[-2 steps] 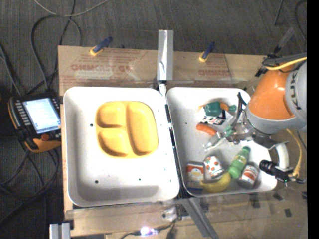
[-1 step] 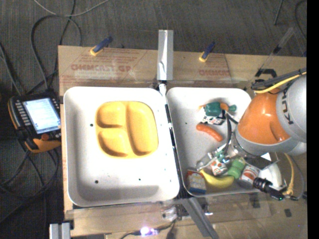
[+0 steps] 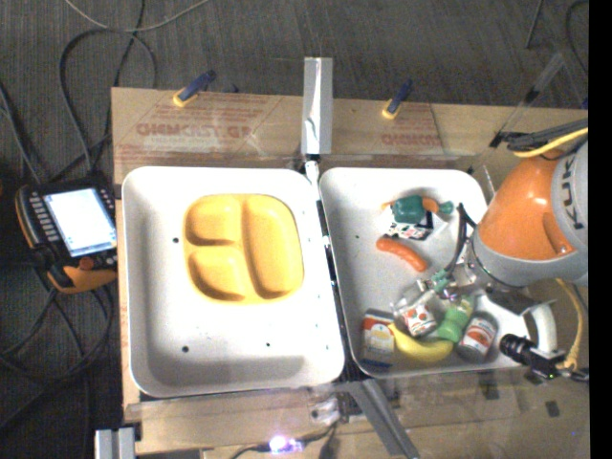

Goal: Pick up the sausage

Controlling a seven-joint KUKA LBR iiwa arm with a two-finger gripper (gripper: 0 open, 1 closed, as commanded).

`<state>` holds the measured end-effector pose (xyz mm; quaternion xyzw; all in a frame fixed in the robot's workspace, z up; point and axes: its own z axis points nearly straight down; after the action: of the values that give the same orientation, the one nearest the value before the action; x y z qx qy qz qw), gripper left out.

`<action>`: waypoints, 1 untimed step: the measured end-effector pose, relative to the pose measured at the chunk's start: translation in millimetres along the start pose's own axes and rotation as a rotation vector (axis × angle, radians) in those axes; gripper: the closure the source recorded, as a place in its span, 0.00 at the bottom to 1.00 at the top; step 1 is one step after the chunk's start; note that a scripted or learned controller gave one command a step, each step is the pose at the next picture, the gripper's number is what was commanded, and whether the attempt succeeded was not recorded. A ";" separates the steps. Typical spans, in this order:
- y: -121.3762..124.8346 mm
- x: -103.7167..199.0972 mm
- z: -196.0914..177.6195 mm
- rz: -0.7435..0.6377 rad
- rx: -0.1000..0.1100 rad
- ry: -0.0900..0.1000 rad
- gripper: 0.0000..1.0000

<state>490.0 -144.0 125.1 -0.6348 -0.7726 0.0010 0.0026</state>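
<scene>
Sausage [image 3: 404, 253], orange-red and slim, lies on the floor of the right bin [image 3: 356, 256], slanting down toward the right, a little above the bin's middle. Just above it sits a small pile: a teal toy [image 3: 411, 206] with an orange piece [image 3: 438, 204] beside it, resting over a black-and-white carton [image 3: 409, 228].

The arm [image 3: 531, 228] comes in from the right, its orange band bulking over the bin's right wall. Its claw [image 3: 449, 280] hangs low over the bin's lower right part, beside and below the sausage and apart from it. Whether the claw is wide or narrow, I cannot tell; nothing can be seen between its tips.

Under and around the claw lies a cluster along the bin's near wall: a yellow banana [image 3: 421, 350], a green bottle [image 3: 451, 321], a small red-and-white can [image 3: 417, 316], another can [image 3: 478, 335] at the right, and a little box [image 3: 378, 335] with a yellow label at the left.

The left bin [image 3: 153, 285] holds a yellow tray [image 3: 244, 247] with 3 compartments. Both bins sit on a cardboard-covered table [image 3: 220, 127], with a handheld screen [image 3: 72, 223] off to its left.
</scene>
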 end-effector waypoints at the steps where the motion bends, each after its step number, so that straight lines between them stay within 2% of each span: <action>1: -2.8 21.9 -7.5 -0.272 0.000 0.000 0.00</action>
<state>483.0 -123.1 132.7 -0.5241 -0.8517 0.0008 0.0027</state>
